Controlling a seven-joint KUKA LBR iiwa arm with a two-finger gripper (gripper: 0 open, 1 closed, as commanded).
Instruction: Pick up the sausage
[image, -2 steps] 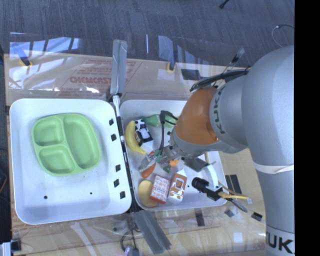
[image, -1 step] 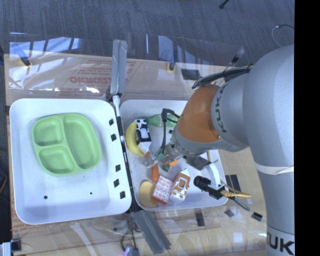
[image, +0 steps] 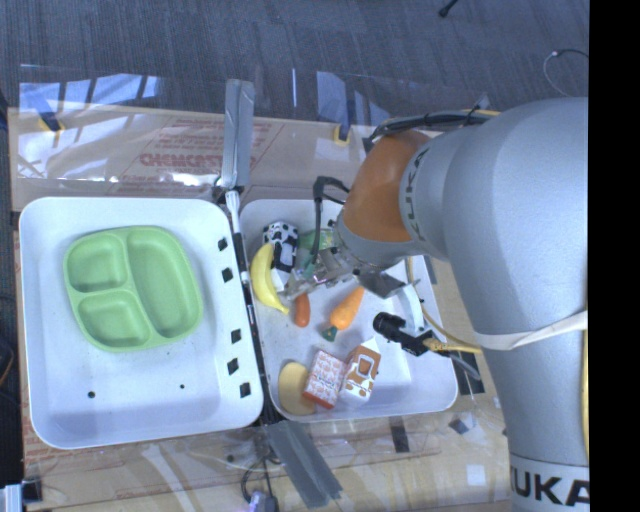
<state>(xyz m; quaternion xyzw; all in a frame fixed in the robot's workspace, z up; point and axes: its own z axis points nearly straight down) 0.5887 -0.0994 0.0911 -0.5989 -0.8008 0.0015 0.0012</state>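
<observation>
While the gripper (image: 305, 272) was held low in the right bin (image: 440, 395), its state hidden and not to be told, the approach was judged in hand, the sausage (image: 301, 311) being seen just beyond its tip, beside the banana (image: 262, 282), so a short, centred descent was called for next.

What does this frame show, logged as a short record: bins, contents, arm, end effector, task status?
left bin: holds a green divided plate
right bin: banana, carrot, sausage, black-and-white ball, two small cartons, a pale round item
arm: reaching in over the right bin
end effector: low beside the banana, just above the sausage; finger state unclear
task status: sausage lying in the bin, no grasp visible
</observation>
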